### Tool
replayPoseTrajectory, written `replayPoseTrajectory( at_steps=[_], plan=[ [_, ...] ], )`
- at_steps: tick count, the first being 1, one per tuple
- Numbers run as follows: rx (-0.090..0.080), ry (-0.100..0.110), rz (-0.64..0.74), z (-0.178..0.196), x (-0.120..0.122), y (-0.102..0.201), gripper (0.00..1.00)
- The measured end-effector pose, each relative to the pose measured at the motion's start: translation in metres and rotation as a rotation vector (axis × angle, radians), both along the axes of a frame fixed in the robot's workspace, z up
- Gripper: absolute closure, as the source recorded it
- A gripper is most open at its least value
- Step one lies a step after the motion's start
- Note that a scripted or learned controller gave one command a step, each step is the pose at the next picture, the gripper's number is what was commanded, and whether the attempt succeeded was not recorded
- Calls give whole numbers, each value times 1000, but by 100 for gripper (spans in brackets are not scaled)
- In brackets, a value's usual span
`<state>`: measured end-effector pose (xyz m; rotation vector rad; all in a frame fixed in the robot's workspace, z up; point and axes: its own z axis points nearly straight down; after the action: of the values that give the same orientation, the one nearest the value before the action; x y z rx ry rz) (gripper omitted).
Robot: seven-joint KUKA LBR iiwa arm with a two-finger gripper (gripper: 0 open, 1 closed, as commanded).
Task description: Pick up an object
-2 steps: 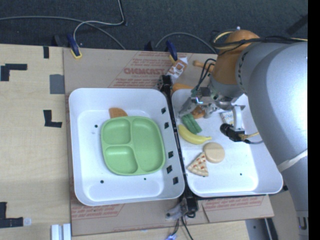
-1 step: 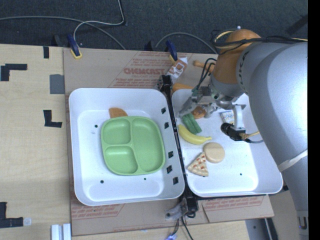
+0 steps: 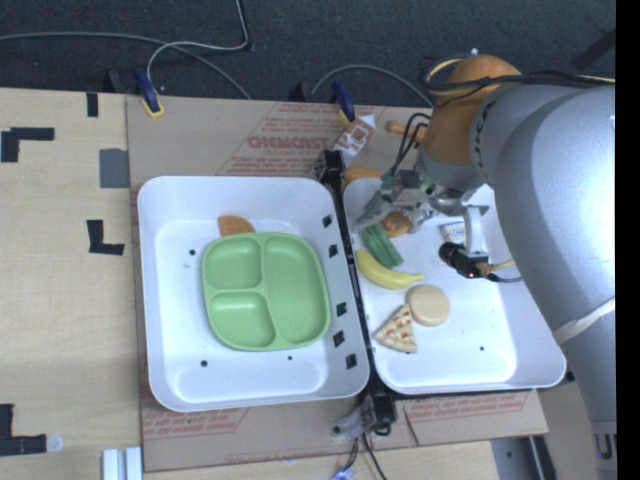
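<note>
My gripper (image 3: 392,211) hangs over the right bin's far-left corner, directly above the green pickle (image 3: 381,244), which lies diagonally; grip state unreadable

Red printed lettering on the cardboard sheet (image 3: 270,143) beneath the bins reads approximately "CHEMCRAST"; exact spelling uncertain. Further red print along the sheet's front edge is too small to read. No other legible markings.

Bulky grey arm (image 3: 555,198) with an orange wrist band (image 3: 462,118) and black cables (image 3: 480,268).
</note>
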<state>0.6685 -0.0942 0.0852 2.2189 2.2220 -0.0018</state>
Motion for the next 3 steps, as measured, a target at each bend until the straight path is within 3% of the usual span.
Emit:
replayPoseTrajectory(
  at_steps=[3],
  plan=[
    [-1,-1,1,0,0,-6,0]
  ],
)
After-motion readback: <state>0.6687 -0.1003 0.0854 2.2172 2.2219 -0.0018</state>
